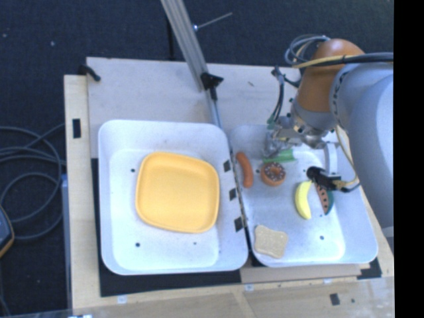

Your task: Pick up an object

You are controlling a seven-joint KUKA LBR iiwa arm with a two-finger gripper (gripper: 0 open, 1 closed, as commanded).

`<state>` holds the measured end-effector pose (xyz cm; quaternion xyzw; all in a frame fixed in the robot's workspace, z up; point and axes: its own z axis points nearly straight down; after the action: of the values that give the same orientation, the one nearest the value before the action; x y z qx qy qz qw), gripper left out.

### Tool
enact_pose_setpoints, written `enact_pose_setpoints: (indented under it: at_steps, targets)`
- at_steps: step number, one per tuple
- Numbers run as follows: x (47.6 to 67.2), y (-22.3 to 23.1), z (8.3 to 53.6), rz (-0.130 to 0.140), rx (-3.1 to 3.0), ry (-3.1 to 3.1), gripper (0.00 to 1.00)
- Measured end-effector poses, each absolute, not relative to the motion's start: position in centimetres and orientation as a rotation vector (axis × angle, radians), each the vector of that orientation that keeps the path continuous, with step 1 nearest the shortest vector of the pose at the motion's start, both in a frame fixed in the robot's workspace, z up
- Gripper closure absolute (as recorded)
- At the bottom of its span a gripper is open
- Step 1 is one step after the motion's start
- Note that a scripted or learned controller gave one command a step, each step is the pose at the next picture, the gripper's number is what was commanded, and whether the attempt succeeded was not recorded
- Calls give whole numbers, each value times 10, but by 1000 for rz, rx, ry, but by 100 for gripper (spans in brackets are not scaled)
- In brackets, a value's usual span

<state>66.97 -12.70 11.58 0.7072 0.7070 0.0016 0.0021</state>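
Worktop point(79, 197), contents from left to right.

1. Left bin point(106, 197): holds one yellow plate point(177, 192), lying flat, well apart from the arm.
2. Right bin point(331, 244): holds all the graspable small items.
3. Sausage point(245, 169): by the bin's left wall, long axis running up and down the view.
4. Bread slice point(270, 241): near the bin's front edge, lying flat.
5. Round brown piece point(273, 173): just right of the sausage; no long axis to speak of.
6. Green piece point(283, 156): just above the round brown piece. Long axis runs roughly across the view, left to right; which end leads is too small to tell.
7. Gripper point(275, 143): at the bin's rear, directly over the green piece's near end. Whether it is spread or closed cannot be told from this slant.
8. Banana point(303, 200): long axis up and down the view, well apart from the gripper.
9. Watermelon slice point(325, 201): just right of the banana.

Judgement: the green piece is the likeliest pick; it lies immediately below the gripper, toward the front, so a grasp would want to close across its short width.
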Motion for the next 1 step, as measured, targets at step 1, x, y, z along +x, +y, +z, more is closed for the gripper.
enact_pose_setpoints:
  at_steps: [1]
  targets:
    - [666,-122,162,5,2219,2219,100]
